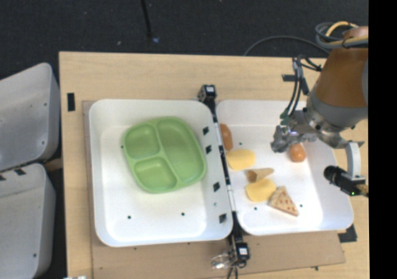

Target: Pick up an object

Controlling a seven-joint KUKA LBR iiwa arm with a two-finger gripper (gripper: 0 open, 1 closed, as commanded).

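My gripper (286,141) hangs low over the right bin (310,222), near its middle right. An orange ball-like object (298,153) sits just right of the gripper tips, touching or nearly so. Left of the gripper lie a yellow lemon-like piece (240,159), a tan wedge (260,174), a yellow lump (260,191) and a pizza slice (283,201). An orange-brown sausage-like item (226,137) rests against the bin's left wall.
The left bin (111,209) holds a green divided plate (164,154). A divider with black clips (218,166) runs between the bins. The arm enters from the upper right over the right bin's far side.
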